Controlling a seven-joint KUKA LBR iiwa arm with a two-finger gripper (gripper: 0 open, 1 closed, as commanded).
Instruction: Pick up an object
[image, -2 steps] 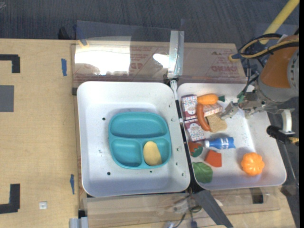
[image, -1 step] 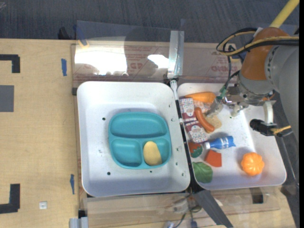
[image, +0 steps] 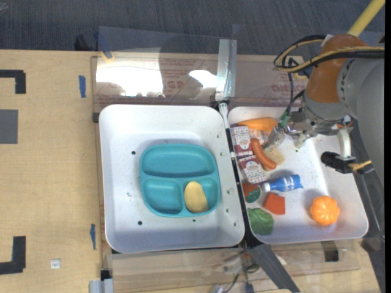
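Observation:
My gripper (image: 274, 138) reaches into the right bin (image: 342, 224) from the right and hovers low over its back left part. Directly beneath and beside it lie a red hot dog (image: 263, 155), an orange carrot (image: 259, 124) and a tan piece (image: 276, 157). Nearby are red-and-white packets (image: 247, 163), a blue bottle (image: 283, 183), a red piece (image: 275, 204), a green pepper (image: 261, 220) and an orange fruit (image: 324, 210). Nothing is visibly lifted off the bin floor.
The left bin (image: 116, 163) holds a teal divided plate (image: 177, 163) with a yellow potato-like item (image: 195, 196) in its front right compartment. A clear panel (image: 159, 72) stands behind the bins. The grey arm with its orange band (image: 327, 78) and cables crosses the right bin's back right.

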